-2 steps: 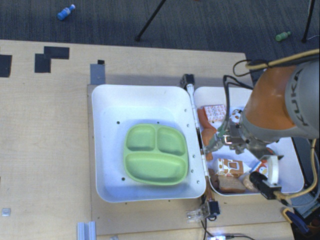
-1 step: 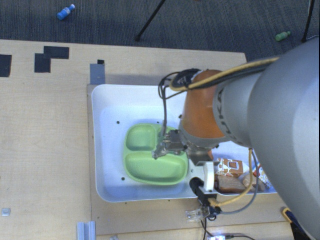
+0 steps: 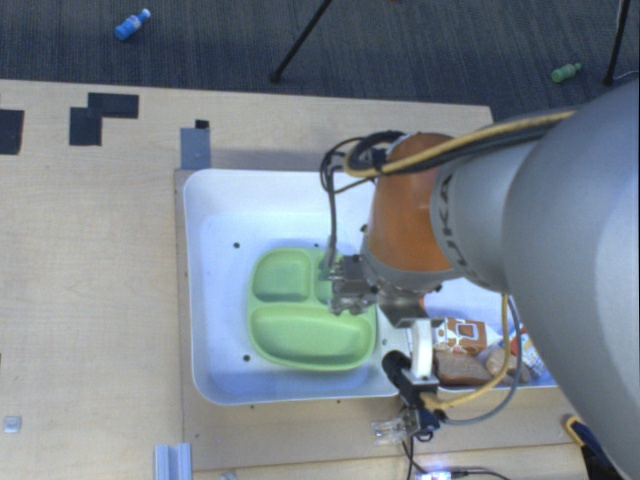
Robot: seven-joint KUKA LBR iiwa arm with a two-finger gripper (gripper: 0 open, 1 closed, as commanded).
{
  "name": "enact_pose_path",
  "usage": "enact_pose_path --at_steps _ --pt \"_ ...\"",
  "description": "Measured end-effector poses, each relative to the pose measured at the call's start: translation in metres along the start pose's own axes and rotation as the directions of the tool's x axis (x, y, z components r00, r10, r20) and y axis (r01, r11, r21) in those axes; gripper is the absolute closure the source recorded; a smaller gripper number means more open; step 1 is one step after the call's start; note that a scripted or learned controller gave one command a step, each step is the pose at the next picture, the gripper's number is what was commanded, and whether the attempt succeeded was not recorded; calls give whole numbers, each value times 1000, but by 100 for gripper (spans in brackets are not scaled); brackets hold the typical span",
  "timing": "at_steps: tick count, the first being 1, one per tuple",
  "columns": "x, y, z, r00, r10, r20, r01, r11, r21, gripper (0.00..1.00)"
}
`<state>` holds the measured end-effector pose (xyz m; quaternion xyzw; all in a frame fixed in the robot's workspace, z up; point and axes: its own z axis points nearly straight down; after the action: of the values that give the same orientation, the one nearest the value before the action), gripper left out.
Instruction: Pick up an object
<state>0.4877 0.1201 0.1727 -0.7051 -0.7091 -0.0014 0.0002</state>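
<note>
Hovering over the green divided tray (image 3: pixel 300 318) in the white bin (image 3: pixel 215 298), the gripper (image 3: pixel 345 293), its grip state impossible to judge, should settle squarely on the tray's right rim before lifting.

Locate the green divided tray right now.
In the camera view the green divided tray lies in the white bin, toward its lower middle. The arm's wrist hangs over the tray's right edge, and a brown printed package lies further right.
</note>
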Motion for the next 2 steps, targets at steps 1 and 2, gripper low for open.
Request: enact_pose_path --at_steps 1,2 --pt "-42 26 -22 1000 3 2 -3 1000 0 100" --pt "-200 14 -80 1000 3 4 -3 1000 -3 100"
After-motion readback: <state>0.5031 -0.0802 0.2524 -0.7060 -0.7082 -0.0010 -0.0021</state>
